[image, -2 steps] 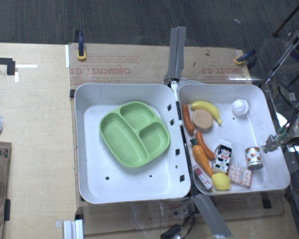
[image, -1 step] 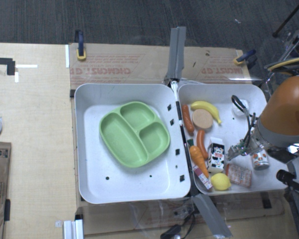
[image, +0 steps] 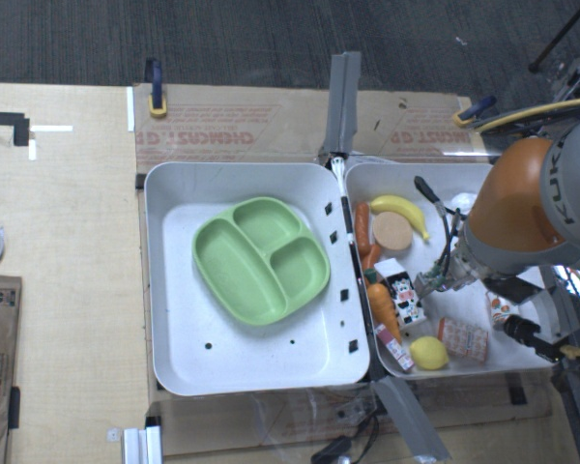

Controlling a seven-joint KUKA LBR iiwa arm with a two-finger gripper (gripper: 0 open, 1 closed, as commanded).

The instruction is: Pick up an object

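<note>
Over the right bin (image: 551,356), the gripper (image: 435,280) hung low among a banana (image: 402,209), carrot (image: 384,309), lemon (image: 428,353) and small carton (image: 402,296); its finger state could not be determined.

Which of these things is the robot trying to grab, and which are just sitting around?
For the grabbing job:
gripper
right bin with the banana, carrots, lemon, round tan disc, small cow-print box

Just lying about:
left bin
green divided plate
clamps on the cardboard
</note>
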